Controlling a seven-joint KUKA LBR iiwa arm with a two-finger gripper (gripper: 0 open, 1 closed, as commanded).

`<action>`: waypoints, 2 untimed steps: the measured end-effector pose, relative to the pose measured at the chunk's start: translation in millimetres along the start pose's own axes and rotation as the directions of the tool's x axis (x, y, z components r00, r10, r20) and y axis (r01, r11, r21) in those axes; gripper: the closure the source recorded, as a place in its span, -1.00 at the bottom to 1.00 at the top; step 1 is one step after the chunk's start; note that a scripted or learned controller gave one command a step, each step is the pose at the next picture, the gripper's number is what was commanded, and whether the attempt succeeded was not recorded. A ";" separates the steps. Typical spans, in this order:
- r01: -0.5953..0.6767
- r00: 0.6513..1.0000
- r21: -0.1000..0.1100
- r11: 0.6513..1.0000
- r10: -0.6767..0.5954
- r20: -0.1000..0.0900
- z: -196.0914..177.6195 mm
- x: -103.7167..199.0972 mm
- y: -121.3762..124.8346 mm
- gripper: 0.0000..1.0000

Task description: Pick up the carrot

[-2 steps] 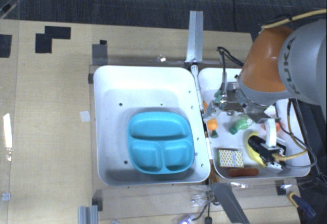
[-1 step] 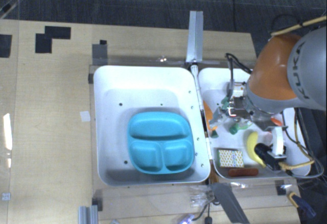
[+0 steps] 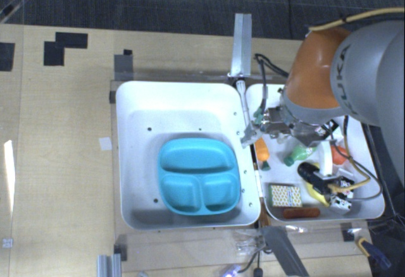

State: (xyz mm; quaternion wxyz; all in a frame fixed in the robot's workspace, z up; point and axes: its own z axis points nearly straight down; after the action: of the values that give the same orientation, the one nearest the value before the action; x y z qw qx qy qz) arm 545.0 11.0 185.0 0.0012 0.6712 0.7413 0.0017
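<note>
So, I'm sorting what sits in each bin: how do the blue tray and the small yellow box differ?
The blue tray lies in the left bin; the yellow box lies in the right bin. The blue tray is far larger and divided into compartments; the yellow box is small and patterned. Both lie flat.
</note>
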 end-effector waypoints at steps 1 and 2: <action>0.004 1.000 -0.004 1.000 -0.004 -0.001 -11.0 0.5 1.5 1.00; 0.545 0.839 0.000 0.839 -0.545 0.000 0.1 49.5 -52.5 1.00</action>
State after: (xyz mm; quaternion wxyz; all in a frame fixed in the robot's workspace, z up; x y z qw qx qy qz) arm 487.8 55.1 184.7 0.0018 0.4329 0.9014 0.0014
